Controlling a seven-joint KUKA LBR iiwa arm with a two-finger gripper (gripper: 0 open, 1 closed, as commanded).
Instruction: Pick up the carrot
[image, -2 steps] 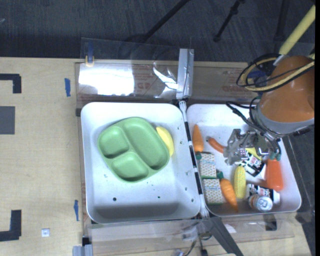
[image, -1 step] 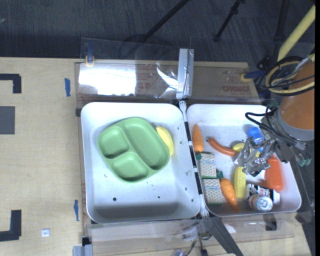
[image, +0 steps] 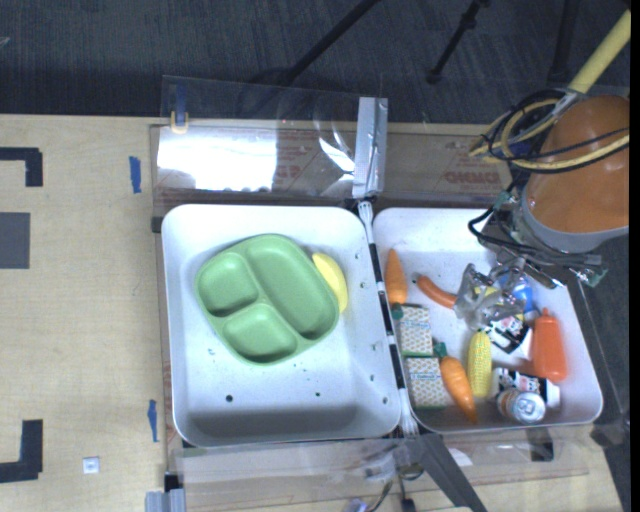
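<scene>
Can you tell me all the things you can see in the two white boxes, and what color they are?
left bin: 1, white, left
right bin: 1, white, right
plate: 1, green with three sections, left bin
yellow toy: 1, beside the plate's right edge
carrots: 3, orange, right bin
corn: 1, yellow, right bin
bottle: 1, orange-red, right bin
can: 1, near right corner
gripper: 1, metal, over right bin
</scene>
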